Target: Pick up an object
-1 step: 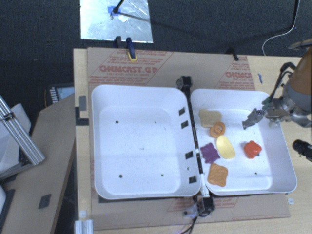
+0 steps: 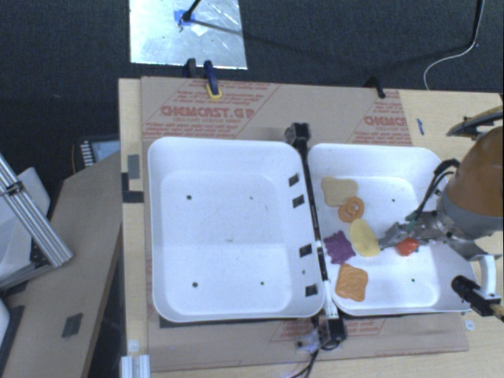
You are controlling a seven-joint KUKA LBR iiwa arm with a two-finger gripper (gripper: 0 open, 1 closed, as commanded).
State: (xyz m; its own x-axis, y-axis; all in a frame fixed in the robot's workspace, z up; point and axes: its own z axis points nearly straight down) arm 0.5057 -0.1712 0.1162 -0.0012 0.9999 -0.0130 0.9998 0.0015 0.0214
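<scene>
Bins (image 2: 228, 160) smooth white plastic; bench (image 2: 260, 109) matt cardboard.

**A robot lab bench**

Probably a robotics test lab: two white bins (image 2: 228, 235) sit on a cardboard-covered bench (image 2: 260, 105), with aluminium framing (image 2: 31, 219) at left, loose cables (image 2: 457, 46), and dark carpet (image 2: 63, 38).

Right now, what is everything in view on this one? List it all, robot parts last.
Left bin: 1, white, left half of bench.
Right bin: 1, white, right half of bench.
Flat piece: 1, cream, right bin, upper left.
Ring: 1, orange, just below the cream piece.
Lump: 1, yellow, right bin, middle.
Purple piece: 1, left of the lump.
Waffle-like piece: 1, orange, right bin, lower left.
Red object: 1, at the hand.
Foil sheet: 1, silver, top.
Hand: 1, grey, over the right bin.
</scene>
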